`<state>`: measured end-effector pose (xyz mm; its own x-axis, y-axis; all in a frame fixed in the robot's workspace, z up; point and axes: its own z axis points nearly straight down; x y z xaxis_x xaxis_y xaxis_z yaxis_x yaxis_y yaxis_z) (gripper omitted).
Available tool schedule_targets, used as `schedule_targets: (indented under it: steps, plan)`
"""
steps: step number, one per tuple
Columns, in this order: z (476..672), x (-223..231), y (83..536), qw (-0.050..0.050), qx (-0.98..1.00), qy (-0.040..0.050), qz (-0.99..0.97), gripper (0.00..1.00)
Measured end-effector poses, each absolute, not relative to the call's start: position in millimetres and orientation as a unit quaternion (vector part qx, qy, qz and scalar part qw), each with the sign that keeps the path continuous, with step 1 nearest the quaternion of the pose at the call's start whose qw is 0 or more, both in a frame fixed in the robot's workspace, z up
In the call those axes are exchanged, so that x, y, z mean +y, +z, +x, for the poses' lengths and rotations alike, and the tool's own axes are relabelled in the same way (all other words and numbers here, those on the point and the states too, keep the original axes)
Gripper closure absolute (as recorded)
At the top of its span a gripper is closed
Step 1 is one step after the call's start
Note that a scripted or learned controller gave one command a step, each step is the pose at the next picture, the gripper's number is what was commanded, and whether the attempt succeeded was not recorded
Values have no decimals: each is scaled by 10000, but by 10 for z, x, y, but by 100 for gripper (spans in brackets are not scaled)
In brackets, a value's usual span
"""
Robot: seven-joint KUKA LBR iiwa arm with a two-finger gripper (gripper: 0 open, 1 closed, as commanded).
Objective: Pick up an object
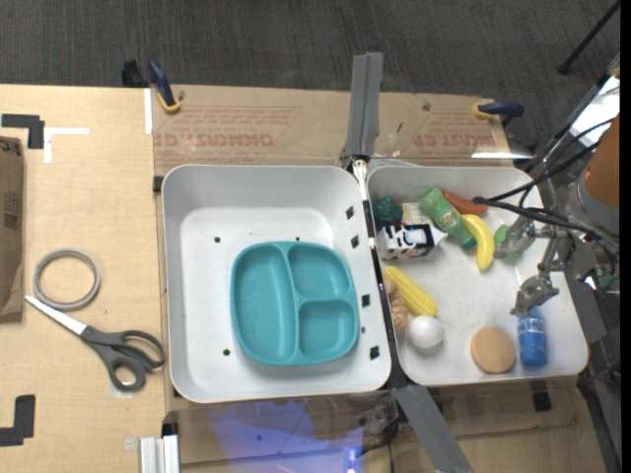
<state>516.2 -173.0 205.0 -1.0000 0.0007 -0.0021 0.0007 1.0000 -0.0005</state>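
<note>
Half-hidden blue bottle (pixel 531 344) under tool (pixel 533 290)

A teal divided tray (pixel 294 302) sits in the left bin (pixel 187 264) — on the bench further left lie grey-handled scissors (pixel 99 341) and a tape roll (pixel 66 278).

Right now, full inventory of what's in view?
bins: 2, white, side by side on the bench
divided plate: 1, teal, in left bin
banana: 1, yellow, right bin, upper middle
corn cob: 1, yellow, right bin, left side
ball: 1, white, right bin, front left
round piece: 1, tan, right bin, front
small bottle: 1, blue, right bin, front right
scissors: 1, grey handles, bench left
tape roll: 1, grey, bench left
clamps: 2, blue, back edge
claw: 1, grey, just above the small bottle
</note>
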Motion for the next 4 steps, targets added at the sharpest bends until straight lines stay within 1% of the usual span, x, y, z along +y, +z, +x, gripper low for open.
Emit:
schedule_targets:
  steps: [1,2,3,4]
  plan:
    - [5240,-1824,920,11,10000,-4,71,0]
    - [4805,-2029,939,46,9988,-14,489,0]
    - [5288,-1019,922,16,9982,0,-592,0]
    - [5916,-1053,923,13,10000,-1,30,0]
